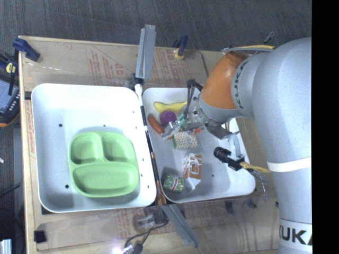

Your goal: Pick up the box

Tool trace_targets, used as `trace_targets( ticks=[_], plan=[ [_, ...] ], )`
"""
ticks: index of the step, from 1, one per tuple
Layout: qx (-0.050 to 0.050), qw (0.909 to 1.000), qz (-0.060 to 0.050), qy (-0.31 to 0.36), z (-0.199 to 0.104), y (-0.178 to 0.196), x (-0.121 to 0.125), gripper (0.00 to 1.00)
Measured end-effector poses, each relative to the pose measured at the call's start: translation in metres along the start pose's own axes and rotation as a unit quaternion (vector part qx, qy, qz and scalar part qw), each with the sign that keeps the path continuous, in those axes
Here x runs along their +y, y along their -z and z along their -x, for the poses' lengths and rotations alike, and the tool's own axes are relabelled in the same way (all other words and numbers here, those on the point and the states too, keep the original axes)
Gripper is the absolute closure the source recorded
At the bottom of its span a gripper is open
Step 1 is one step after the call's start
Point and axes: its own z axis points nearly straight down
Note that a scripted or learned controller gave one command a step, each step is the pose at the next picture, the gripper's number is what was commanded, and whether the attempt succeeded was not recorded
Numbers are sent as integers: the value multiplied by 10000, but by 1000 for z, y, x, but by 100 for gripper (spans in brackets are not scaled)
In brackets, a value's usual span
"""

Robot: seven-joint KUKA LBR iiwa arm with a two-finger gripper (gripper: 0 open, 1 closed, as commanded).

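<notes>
One box [193, 166] lies just below the gripper [183, 125].

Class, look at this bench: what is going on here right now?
A grey robot arm reaches from the right into the right bin, its gripper low among the small items there. The box lies flat nearer the front, apart from the gripper and not picked up. The left bin holds a green divided tray.
</notes>
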Motion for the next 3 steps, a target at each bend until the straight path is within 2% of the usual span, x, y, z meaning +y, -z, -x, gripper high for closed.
trace_targets(
  ticks=[1,2,3],
  plan=[
    [-5,10000,6,21,0,11,1,100],
    [23,9980,-41,627,-56,136,26,100],
    [26,9980,-43,624,-56,136,26,0]
  ],
)
